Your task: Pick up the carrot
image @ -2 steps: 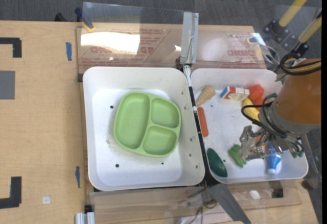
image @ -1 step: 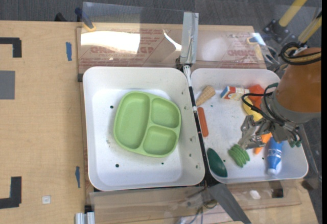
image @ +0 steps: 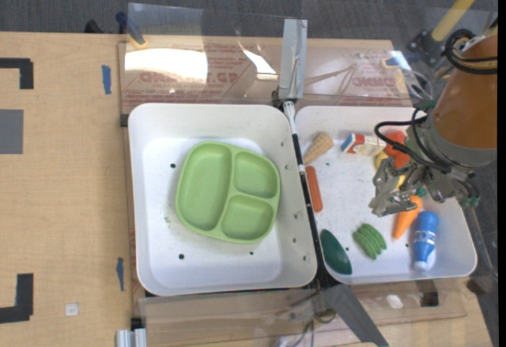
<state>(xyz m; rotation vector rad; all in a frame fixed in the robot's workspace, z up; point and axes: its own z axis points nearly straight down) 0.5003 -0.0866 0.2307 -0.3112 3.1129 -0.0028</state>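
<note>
Down in the right bin, the gripper hangs low just left of the carrot, which lies beside a blue bottle, though whether anything sits in its grasp I cannot tell.

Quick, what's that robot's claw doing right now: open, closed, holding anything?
Claw: cannot be told; it sits low in the right bin, right at the carrot.
</note>
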